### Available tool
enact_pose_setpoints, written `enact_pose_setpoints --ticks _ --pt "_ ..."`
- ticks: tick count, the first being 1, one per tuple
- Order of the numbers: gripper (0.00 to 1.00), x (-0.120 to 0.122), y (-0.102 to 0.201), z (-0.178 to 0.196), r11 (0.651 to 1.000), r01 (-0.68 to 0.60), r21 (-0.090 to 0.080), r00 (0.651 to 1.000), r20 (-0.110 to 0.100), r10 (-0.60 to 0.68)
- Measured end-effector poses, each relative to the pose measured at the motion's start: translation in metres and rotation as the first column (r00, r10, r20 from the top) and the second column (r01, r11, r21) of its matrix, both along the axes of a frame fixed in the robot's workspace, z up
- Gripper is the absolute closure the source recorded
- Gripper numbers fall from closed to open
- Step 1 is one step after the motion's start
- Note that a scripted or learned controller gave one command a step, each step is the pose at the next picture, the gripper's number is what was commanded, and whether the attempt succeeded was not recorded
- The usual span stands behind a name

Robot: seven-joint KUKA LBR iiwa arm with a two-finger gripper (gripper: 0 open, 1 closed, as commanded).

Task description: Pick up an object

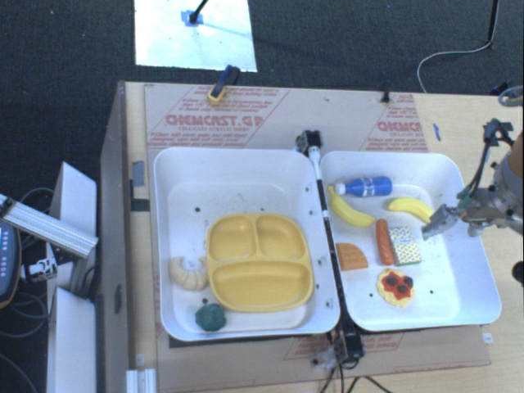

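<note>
The right bin (471, 293) holds a blue bottle (366, 187) lying on its side, two yellow bananas (350, 209) (409, 208), a red sausage (383, 241), a small patterned square block (404, 245), an orange bread-like slice (353, 257) and a small pizza (396, 286). My gripper (438, 221) hangs over the right side of this bin, just right of the patterned block and below the right banana. Nothing shows in its grasp. The arm comes in from the right edge.
The left bin (172, 219) holds a yellow divided plate (259, 260), a pale croissant-like piece (188, 272) and a dark green lump (210, 317). A black divider (323, 219) runs between the bins. Bare white floor lies at the right bin's lower right.
</note>
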State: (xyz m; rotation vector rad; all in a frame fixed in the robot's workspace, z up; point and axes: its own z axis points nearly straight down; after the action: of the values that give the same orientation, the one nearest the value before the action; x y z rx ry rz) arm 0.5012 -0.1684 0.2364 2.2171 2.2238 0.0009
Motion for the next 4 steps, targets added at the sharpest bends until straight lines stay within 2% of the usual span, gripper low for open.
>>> enact_pose_setpoints --ticks 1,2,3,4 --pt "0.00 0.063 0.075 -0.077 1.000 -0.001 0.001 1.000 -0.001 0.001" --pt "0.00 0.066 0.044 -0.147 1.000 0.001 -0.001 1.000 0.008 -0.001" --pt "1.00 0.068 0.042 -0.135 1.000 0.001 -0.007 1.000 0.016 -0.001" --pt "0.00 0.067 0.042 -0.135 1.000 0.001 -0.006 1.000 0.015 -0.001"
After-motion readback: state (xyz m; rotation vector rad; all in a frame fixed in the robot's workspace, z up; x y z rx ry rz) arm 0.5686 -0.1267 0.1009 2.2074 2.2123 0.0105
